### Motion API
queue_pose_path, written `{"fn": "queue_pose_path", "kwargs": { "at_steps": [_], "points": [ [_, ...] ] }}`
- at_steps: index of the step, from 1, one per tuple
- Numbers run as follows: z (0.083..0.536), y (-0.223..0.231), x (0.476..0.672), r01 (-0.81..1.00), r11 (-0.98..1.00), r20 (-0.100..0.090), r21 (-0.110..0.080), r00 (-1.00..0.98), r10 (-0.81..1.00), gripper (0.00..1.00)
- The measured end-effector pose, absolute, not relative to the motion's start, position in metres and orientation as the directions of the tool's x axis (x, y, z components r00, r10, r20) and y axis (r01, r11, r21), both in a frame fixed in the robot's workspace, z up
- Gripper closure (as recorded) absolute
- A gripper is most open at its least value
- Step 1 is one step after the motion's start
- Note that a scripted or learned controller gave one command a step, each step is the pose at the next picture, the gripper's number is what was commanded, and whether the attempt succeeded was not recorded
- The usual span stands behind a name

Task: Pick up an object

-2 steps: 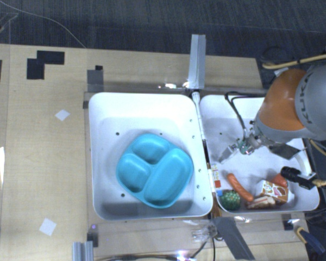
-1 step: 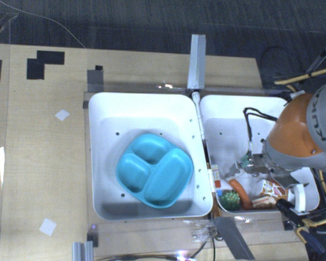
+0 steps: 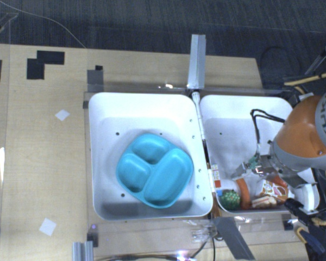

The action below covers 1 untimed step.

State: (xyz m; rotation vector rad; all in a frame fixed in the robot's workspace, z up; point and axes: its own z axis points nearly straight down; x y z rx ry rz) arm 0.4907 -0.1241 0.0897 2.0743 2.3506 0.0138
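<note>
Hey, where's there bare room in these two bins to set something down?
Right bin: bare floor at its far end, beyond the gripper. Its near end is crowded with the green item, orange piece and packet. Left bin: a bare margin around the blue tray.

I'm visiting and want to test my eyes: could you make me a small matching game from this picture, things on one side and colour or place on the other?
Things:
1. divided plate
2. carrot-like piece
3. green knobbly item
4. arm band

Descriptions:
A. lies in the right bin's near-left corner
B. blue, in the left bin
C. orange, above the wrist
D. orange, long, lying in the right bin beside the green item

Pairs: 1-B, 2-D, 3-A, 4-C
</note>
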Motion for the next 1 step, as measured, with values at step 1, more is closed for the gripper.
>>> {"fn": "queue_pose_path", "kwargs": {
  "at_steps": [1],
  "points": [
    [0.1022,-0.1253,0.4940,0.992,0.128,-0.006,0.021,-0.127,0.992,1.00]
  ]
}}
